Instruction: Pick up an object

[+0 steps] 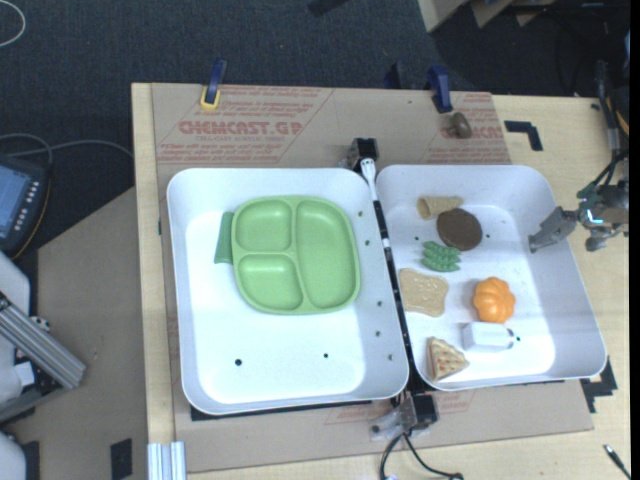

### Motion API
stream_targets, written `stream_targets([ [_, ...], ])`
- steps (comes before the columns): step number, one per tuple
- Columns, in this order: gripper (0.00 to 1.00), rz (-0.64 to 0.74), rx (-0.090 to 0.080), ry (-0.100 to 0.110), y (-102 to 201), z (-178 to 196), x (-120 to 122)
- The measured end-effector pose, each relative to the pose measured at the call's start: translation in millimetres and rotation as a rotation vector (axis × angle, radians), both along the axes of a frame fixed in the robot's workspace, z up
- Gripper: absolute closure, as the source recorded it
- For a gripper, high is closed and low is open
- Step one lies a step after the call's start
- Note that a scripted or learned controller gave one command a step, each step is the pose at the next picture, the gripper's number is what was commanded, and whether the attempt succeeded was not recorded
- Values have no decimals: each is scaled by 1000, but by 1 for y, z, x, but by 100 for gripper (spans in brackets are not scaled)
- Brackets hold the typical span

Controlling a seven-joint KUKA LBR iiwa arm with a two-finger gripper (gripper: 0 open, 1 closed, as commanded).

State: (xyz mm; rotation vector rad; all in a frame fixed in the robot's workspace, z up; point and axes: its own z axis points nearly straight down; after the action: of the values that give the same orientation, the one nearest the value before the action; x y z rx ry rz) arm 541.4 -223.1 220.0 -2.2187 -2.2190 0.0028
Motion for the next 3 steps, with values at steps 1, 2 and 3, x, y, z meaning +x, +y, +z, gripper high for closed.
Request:
stream_targets([
  [1, 0, 0, 2, 3, 2, -62, -7],
  [2, 0, 2, 2, 1, 6, -114, 3],
  [3, 0, 3, 6, -1, 10, -136, 4],
])
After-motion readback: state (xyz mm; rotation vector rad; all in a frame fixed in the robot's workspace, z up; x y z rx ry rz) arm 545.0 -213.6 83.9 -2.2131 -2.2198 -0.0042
